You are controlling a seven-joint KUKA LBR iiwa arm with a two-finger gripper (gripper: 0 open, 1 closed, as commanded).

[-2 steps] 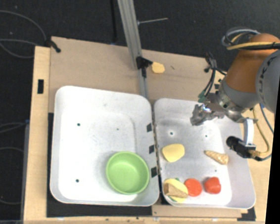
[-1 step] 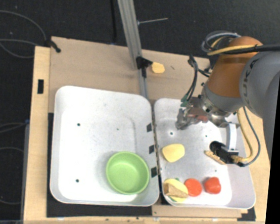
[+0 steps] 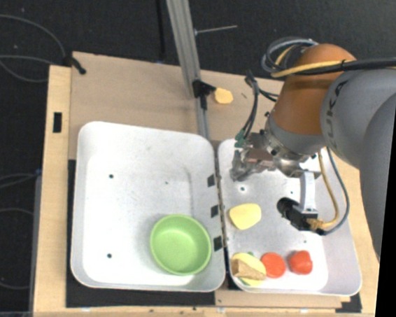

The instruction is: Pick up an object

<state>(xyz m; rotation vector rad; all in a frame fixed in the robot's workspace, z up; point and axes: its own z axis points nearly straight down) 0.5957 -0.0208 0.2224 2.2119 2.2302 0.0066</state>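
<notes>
Hovering: gripper (image 3: 241,167) over upper left corner of right bin (image 3: 334,270), nothing seen between fingers; whether apart or together, cannot tell. Step judged: approach, before grasp. Nearest candidate: yellow object (image 3: 245,216), just below gripper. Others along bin's near edge: orange-red ball (image 3: 273,264), red object (image 3: 301,261), yellow-tan piece (image 3: 248,268). Next move calls for descent, alignment over chosen item. Fingertips blurred, masked by wrist hardware. Green bowl (image 3: 180,244) in left bin (image 3: 104,179).

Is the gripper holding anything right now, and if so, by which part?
Nothing appears held. The gripper hangs over the right white bin, above the pale yellow rounded object, with no object visible between its fingers.
</notes>
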